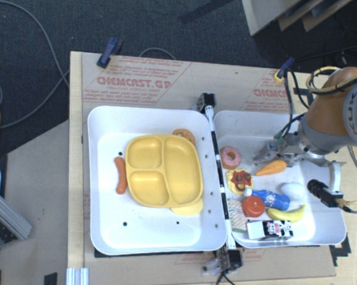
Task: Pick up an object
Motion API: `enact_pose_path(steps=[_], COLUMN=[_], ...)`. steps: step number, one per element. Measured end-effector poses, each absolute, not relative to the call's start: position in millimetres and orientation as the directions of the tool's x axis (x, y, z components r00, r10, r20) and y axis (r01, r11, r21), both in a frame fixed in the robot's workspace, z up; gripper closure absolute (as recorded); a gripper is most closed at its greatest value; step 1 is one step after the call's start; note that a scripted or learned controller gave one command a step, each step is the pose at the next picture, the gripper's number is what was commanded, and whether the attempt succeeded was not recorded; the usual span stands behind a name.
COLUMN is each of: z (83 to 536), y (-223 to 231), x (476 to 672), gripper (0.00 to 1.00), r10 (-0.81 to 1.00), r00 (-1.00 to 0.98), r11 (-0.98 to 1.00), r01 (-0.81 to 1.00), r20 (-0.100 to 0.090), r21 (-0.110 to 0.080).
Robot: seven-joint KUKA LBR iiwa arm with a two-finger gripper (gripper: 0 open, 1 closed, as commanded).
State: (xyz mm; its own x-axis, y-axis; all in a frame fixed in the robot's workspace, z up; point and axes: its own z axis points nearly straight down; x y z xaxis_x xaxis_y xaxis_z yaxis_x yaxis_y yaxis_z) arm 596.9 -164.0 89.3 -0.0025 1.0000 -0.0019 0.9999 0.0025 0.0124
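My gripper point(269, 153) hangs low in the right bin point(325, 233), near its back, just above and left of an orange carrot point(271, 168). A pink donut point(230, 156) lies to its left. Nothing shows between the fingers. In front of the carrot lie a red and yellow toy point(240, 179), a white egg point(292, 190), a blue bottle point(271, 199), a red tomato point(253, 206) and a banana point(286, 214). A black and white box point(269, 229) rests at the front wall.
The left bin point(101, 224) holds a yellow divided plate point(163, 170), a red sausage point(121, 175) on its left and a brown ring point(183, 134) behind it. The grey arm with its orange band point(337, 112) comes in from the right over the right bin's back corner.
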Motion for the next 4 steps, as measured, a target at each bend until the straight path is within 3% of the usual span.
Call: enact_pose_path(steps=[1, 2, 3, 4], z=[101, 101, 85, 85], y=[-167, -167, -199, -208], x=[598.3, 598.1, 637.9, 666.8], gripper=[1.0, 0.0, 0.0, 0.0], r10=[1.0, 1.0, 1.0, 1.0], r00=[0.0, 0.0, -0.001, -0.003], r11=[0.0, 0.0, 0.001, 0.003], r01=[1.0, 1.0, 1.0, 1.0], r20=[-0.009, -0.009, -0.001, 0.004], r21=[0.02, 0.02, 0.001, -0.003])
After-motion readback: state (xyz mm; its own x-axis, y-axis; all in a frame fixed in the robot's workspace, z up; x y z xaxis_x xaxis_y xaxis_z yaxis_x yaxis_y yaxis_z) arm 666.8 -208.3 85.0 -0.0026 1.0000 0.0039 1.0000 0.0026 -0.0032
